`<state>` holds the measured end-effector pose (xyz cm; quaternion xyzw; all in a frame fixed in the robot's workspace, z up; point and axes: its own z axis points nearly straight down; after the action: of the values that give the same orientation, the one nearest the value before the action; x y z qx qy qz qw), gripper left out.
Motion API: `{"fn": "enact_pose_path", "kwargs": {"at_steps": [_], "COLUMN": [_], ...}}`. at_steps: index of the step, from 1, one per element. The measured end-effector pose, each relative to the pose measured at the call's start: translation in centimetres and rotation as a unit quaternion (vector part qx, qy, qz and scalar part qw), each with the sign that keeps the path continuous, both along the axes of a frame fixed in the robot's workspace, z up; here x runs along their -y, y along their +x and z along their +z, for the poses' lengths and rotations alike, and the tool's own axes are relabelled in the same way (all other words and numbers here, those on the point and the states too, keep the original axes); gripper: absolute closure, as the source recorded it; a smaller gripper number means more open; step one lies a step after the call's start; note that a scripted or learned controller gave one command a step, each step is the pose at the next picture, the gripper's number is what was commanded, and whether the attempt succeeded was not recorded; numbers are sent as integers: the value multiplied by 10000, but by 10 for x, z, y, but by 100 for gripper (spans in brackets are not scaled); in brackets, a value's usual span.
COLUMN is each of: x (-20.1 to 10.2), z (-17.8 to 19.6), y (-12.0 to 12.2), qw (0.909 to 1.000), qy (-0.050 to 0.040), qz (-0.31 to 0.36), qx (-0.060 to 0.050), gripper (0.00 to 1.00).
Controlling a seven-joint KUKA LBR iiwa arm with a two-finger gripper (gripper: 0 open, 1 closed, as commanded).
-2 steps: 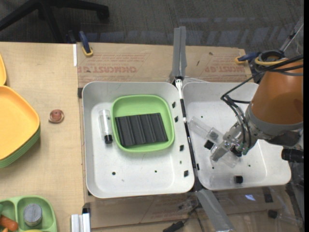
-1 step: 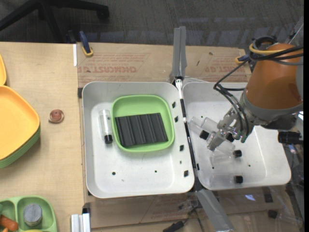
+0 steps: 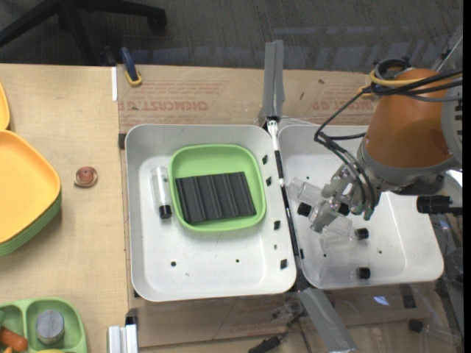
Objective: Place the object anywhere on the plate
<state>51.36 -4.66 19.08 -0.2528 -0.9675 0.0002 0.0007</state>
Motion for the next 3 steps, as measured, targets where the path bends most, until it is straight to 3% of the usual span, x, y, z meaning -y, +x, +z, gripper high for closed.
{"fn": "enact_pose_path", "kwargs": {"at_steps": [1, 3], "x": [0, 99], "z": [0, 10], "y": [0, -35], "qw": [10000, 9998], "qy": [1, -4], "qz": [3, -205], "qx": [1, 18], "gripper": [0, 0]}}
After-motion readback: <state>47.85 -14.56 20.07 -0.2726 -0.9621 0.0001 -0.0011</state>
